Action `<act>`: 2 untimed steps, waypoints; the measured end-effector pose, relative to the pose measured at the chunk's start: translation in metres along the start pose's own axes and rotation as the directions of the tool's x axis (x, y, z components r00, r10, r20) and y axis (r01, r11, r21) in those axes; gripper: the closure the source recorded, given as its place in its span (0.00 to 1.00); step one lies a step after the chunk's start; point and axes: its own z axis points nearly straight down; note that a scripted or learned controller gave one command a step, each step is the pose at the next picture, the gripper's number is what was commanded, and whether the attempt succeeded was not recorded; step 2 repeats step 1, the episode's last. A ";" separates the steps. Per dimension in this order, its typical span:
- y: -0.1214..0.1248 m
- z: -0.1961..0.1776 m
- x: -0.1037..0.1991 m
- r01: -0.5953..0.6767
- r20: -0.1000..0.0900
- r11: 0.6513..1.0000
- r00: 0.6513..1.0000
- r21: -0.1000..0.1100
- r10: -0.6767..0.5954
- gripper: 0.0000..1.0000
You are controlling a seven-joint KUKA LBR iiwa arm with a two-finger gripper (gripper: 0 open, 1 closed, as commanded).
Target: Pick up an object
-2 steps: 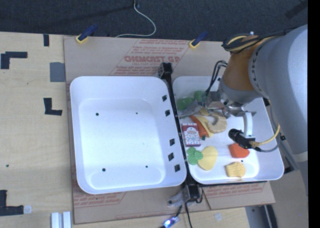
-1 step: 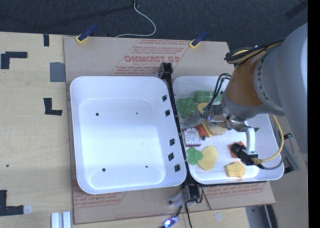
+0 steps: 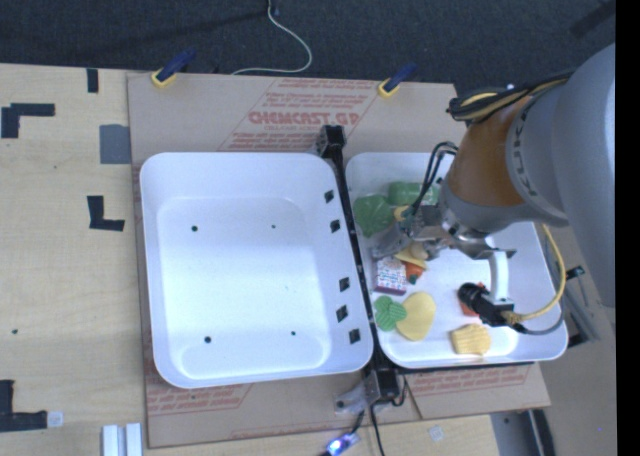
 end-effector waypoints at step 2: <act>0.004 -0.090 0.079 0.012 -0.010 1.000 1.000 0.005 -0.012 1.00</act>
